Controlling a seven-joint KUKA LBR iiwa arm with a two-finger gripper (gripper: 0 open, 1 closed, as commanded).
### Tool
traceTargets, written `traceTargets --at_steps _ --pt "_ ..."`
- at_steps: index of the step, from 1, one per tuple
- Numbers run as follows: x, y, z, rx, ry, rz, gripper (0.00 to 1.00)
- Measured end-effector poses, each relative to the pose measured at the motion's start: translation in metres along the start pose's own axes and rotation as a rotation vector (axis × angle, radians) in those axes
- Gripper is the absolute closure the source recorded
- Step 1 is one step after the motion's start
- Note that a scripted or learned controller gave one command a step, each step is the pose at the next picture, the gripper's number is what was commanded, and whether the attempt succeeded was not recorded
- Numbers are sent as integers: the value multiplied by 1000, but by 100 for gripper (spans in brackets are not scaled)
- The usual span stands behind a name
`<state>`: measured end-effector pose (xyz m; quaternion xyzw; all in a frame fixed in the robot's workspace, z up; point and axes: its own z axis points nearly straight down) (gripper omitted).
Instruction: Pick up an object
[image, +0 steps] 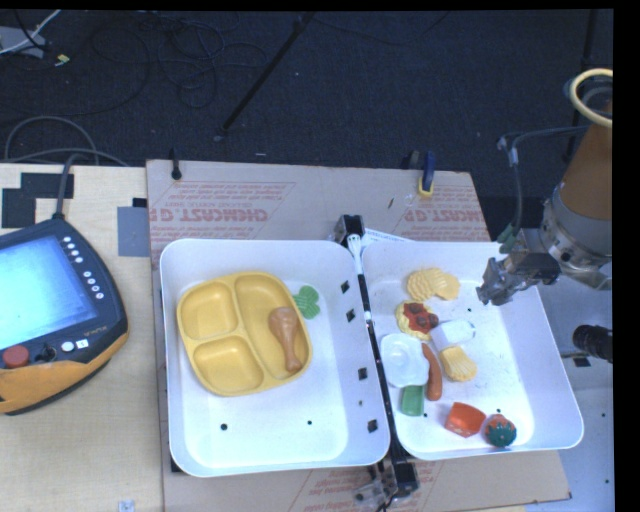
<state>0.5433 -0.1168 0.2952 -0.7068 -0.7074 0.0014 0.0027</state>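
The right bin holds several toy foods: a ridged yellow shell, a pizza slice with red topping, a white cup, a sausage, a yellow wedge, a green block, a red piece and a red-green ball. My gripper hangs over the bin's upper right part, right of the shell, with nothing seen between its fingers. In the left bin a yellow divided tray carries a drumstick; a green piece lies at its edge.
A teach pendant lies on the bench at the far left. A blue clamp stands at the back of the cardboard sheet. Cables run across the dark floor behind. The arm's grey wrist comes in from the right.
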Motion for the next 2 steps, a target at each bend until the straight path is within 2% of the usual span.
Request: traceTargets --at_steps 1,2 --pt "81 -29 3 0 2 -6 100" --pt "116 -69 -24 -2 0 -4 100"
